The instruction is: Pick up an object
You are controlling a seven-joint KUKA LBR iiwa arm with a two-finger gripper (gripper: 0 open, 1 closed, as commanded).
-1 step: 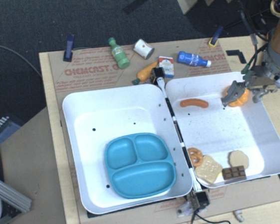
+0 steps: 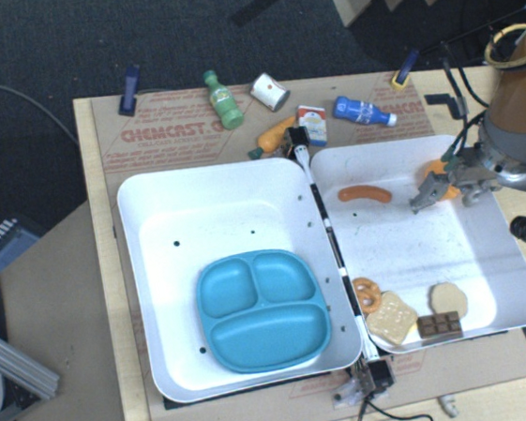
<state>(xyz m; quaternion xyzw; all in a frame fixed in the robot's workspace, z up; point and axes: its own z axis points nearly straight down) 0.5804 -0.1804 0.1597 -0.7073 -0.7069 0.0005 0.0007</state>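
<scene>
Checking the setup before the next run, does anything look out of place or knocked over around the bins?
Yes. Several items lie on the bench behind the bins rather than inside them: a green bottle and a blue bottle both tipped on their sides, a small can also lying over, and a carton at the bins' back edge.

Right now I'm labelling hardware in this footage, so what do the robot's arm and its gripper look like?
The grey KUKA arm enters from the right with a broad orange-tan band above its wrist. Dark cables loop alongside it. The grey metal two-finger gripper ends in thin dark fingers, with a small orange patch beside it.
</scene>
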